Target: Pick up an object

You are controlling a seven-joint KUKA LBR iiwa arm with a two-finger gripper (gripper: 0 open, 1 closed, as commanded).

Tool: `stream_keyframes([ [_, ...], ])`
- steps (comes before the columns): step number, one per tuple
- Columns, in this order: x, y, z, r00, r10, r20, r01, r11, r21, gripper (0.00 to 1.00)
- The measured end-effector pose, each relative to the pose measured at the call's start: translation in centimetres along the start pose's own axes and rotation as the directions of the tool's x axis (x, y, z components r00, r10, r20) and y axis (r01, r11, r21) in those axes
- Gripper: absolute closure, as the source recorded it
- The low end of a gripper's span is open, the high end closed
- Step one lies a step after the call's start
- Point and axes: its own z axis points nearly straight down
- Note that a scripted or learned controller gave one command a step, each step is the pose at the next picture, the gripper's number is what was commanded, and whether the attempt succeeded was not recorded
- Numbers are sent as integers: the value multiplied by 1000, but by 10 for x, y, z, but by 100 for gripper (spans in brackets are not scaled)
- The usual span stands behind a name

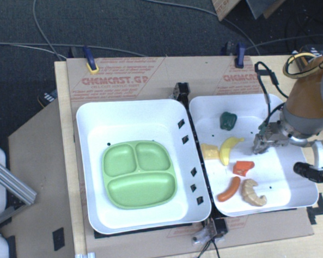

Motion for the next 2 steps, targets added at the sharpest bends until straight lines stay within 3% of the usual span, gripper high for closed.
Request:
stream_keyframes([
  [2,1,1,-110,1000,-1,3,1,1000,-5,100],
])
